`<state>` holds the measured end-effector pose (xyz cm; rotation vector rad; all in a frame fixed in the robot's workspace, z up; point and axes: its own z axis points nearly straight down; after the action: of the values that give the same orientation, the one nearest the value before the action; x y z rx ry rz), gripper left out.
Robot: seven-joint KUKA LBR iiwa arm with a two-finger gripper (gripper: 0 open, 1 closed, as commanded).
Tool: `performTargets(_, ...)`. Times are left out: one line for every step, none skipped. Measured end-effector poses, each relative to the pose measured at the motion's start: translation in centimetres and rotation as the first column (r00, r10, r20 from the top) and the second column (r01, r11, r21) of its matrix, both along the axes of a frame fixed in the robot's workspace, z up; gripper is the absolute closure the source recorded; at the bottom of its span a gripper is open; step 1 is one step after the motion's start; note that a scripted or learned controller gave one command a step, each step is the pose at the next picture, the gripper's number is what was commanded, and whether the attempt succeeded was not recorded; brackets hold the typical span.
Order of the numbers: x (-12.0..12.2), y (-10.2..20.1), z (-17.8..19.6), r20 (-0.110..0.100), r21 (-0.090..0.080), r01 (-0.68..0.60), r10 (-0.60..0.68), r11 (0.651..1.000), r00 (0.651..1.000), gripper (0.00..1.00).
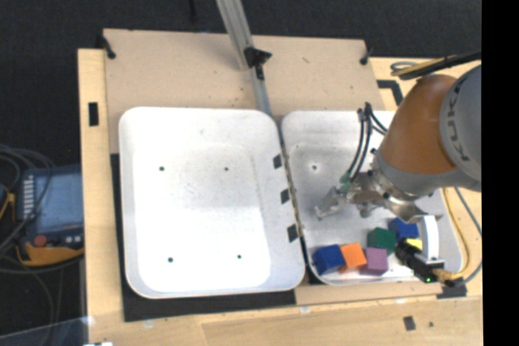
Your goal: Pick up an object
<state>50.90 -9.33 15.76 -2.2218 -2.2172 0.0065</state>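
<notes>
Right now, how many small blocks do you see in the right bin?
5: blue block, orange block, purple block, green block, another blue one partly under the arm. More may be hidden.

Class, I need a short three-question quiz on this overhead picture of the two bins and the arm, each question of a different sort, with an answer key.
1. True or false: the coloured blocks lie in the left bin.
2. Multiple choice: which block sits between the blue block and the purple block along the near wall? A) green B) orange C) yellow
3. Short answer: over which bin does the gripper hang?

Key
1. False: they lie in the right bin, at its near end.
2. B: the orange block; the green block sits behind the purple one.
3. The right bin, over bare floor up from the blocks.
</notes>
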Motion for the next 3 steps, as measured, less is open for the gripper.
performTargets(0.3,-0.9,-5.8,0.002,-0.001,0.0,0.0,1.0,1.0,0.0)
performTargets(0.4,-0.9,-5.9,0.006,0.002,0.001,-0.001,1.0,1.0,0.0)
performTargets(0.6,-1.0,-4.9,0.01,0.003,0.009,-0.009,1.0,1.0,1.0)
